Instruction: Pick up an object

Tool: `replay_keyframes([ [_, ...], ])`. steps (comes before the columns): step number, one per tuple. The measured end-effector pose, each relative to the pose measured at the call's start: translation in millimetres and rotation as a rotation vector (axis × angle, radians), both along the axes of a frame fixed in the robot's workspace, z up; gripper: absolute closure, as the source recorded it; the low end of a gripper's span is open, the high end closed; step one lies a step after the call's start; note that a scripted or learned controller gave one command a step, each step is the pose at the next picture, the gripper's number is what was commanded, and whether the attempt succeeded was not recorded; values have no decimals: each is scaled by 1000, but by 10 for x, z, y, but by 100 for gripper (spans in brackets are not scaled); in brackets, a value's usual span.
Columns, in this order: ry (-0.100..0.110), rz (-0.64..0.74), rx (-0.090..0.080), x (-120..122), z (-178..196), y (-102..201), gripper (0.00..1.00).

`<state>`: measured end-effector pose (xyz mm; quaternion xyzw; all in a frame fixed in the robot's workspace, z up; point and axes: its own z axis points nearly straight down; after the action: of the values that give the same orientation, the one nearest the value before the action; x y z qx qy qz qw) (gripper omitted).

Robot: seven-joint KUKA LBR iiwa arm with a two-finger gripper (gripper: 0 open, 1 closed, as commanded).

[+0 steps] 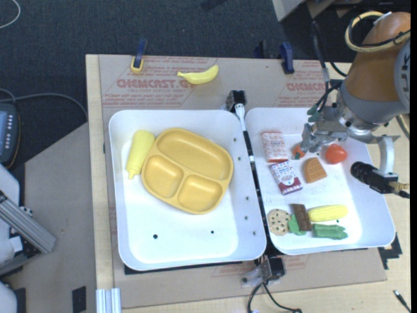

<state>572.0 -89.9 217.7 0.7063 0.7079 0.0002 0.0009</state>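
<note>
Bright, even overhead light, soft shadows, mild glare on white bins (124,175), slightly soft focus.

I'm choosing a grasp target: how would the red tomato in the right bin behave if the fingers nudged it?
The tomato looks round and smooth, so it would probably roll or slip away rather than stay put. It seems to be a small toy, likely light. The bread piece lies close beside it and might stop a roll that way.

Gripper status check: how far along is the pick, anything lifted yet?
Done: the arm has reached the right bin; the gripper hangs low at its upper middle. In hand: nothing visibly between the fingers; the tomato, bread piece and red packet lie on the bin floor. Left: closing on an item and lifting it.
</note>
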Motion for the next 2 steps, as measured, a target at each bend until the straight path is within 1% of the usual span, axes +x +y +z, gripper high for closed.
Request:
replay_keyframes([
  [1,-3,-1,0,-16,177,42,100],
  [2,5,-2,2,-77,-13,123,100],
])
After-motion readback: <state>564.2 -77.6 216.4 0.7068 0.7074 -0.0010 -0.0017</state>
